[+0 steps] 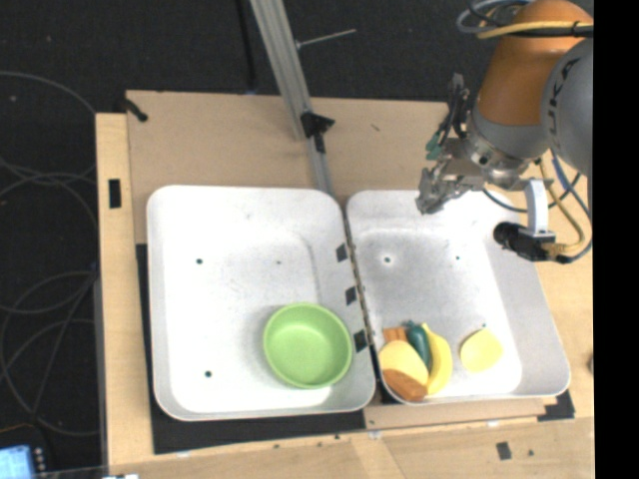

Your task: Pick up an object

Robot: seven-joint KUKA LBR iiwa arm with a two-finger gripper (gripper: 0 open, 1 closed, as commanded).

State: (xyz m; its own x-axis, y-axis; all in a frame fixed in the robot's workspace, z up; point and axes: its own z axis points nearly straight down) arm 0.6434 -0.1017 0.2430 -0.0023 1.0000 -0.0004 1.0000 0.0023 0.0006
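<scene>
two white bins (pixel 250 218) hold a green bowl (pixel 308 344) and half-hidden fruit (pixel 416 359); fingers (pixel 431 200) too blurred to tell their state.

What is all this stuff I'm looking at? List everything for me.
Bins: 2, white, side by side on the bench; left bin, right bin.
Bowl: 1, green, near corner of the left bin.
Toy food pile: 1 cluster, orange, yellow and dark green, near left corner of the right bin.
Round piece: 1, yellow, right of the pile.
Bench: 1, tan.
Metal pole: 1, grey, slanting behind the bins.
Arm: 1, grey and orange, from the right.
Gripper: 1, above the right bin's far edge.
</scene>
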